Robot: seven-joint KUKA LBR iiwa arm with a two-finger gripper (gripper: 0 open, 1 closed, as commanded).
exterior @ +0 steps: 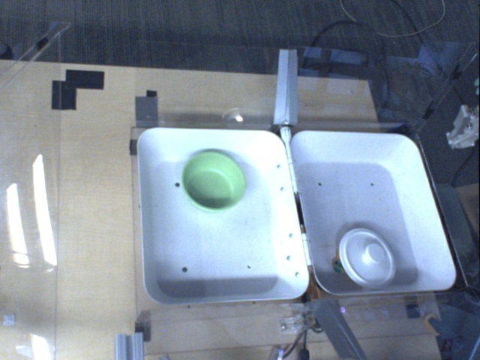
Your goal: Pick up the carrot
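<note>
You are looking at a green bowl [214,179] sitting in the left bin [187,261], a white bowl [366,256] resting in the right bin [352,178], a small speck [337,265] touching its left rim, too small to call the carrot.

A pale wooden bench [90,223] carries two shallow white plastic bins set side by side, their inner rims touching at the centre. The left bin [161,276] and the right bin [330,152] sit toward the bench's right half. A grey metal post [286,88] rises behind their junction. Black rectangular markers [75,87] lie on the bench's far left surface, well apart from the bins.
</note>
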